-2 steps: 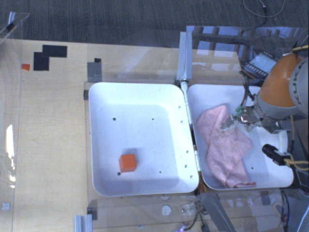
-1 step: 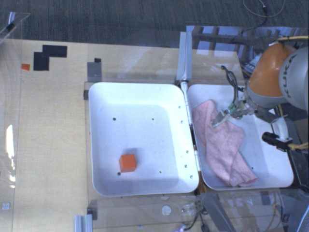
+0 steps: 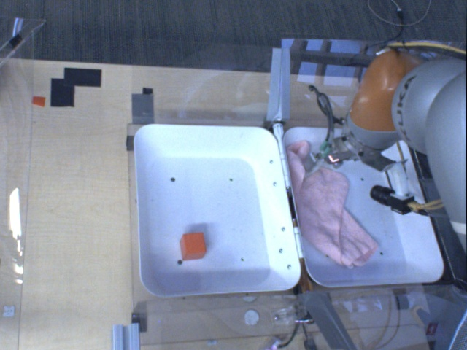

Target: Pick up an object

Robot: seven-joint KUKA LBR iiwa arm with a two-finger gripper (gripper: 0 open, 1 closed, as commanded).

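The end effector [image 3: 326,157], its grip state impossible to tell, sits over the pink cloth [image 3: 330,211] at the right bin's [image 3: 408,265] ten o'clock; loose fabric may slip free.

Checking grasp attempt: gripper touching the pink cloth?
Cannot tell. In the camera view the gripper sits at the pink cloth's upper edge, but contact isn't plainly visible.

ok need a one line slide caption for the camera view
KUKA arm's gripper low over the pink cloth in the right bin; an orange block sits in the left bin.
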